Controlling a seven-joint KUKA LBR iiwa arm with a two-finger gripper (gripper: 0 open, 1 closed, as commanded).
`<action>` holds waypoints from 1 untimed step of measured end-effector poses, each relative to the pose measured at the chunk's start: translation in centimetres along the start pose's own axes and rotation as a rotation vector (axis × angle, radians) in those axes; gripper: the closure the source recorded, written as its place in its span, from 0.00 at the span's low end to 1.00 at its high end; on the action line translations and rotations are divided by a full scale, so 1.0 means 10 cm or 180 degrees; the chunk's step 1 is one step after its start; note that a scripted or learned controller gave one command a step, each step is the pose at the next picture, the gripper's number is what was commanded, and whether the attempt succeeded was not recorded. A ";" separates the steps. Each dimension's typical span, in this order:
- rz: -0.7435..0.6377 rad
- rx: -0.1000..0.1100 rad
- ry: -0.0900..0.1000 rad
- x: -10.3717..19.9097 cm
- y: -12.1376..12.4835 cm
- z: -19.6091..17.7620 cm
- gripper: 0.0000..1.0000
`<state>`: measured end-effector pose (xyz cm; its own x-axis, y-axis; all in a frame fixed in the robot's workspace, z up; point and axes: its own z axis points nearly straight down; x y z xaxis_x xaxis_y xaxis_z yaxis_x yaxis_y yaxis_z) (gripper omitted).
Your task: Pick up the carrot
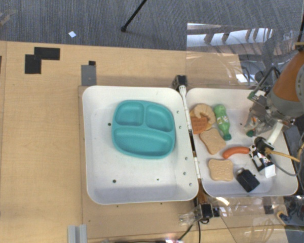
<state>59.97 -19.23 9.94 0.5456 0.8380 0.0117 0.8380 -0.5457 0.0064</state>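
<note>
Carrot (235, 151) lies in the right bin (278, 186), about 7 o'clock from the gripper (252, 126), near it (not touching). Can't tell if the gripper's spread or pinched, too murky.

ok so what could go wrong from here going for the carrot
1. The small orange carrot lies close between the upper tan bread slice and the lower tan bread slice, so the hand might nudge or catch bread instead.
2. The carrot looks slim and lies flat on the floor of the right white bin, so it could roll or slip out of a grasp.
</note>
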 end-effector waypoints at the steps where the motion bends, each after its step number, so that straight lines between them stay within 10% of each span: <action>1: -0.0001 -0.0004 -0.0004 -0.01 0.00 0.00 0.00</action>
<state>59.94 -19.31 9.92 0.5455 0.8381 0.0105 0.8380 -0.5455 0.0076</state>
